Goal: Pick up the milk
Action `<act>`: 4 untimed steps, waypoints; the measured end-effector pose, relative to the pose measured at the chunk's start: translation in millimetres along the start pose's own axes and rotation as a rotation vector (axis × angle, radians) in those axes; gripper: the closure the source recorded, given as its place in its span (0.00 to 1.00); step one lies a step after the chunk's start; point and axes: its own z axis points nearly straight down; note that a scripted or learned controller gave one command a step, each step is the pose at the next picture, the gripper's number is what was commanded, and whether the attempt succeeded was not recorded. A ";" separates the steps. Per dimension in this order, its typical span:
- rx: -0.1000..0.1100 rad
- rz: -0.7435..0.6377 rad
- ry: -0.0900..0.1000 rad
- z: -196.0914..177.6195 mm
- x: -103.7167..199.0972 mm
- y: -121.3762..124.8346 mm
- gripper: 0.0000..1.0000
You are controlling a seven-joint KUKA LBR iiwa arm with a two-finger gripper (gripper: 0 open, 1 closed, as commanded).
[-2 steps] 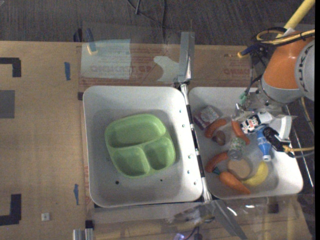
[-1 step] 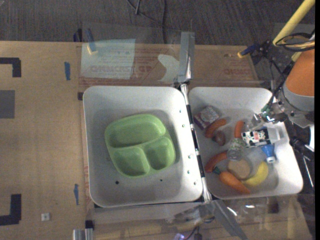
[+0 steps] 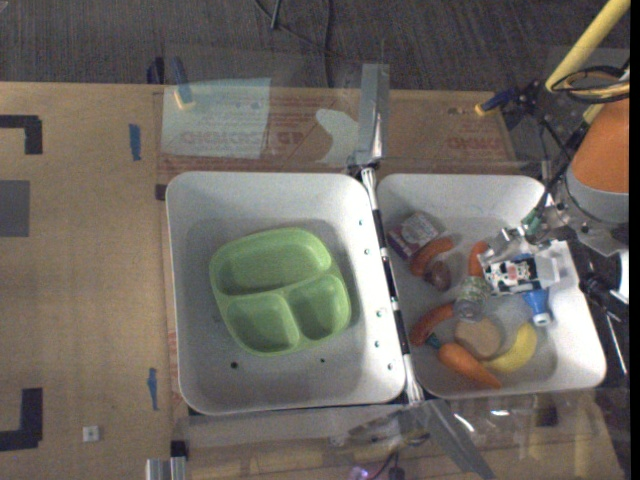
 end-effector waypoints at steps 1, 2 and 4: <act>-0.007 -0.126 -0.005 51.4 -8.6 -17.2 0.00; -0.009 -0.119 -0.004 41.9 -11.1 -18.5 1.00; -0.004 -0.323 -0.004 -50.7 27.9 1.0 1.00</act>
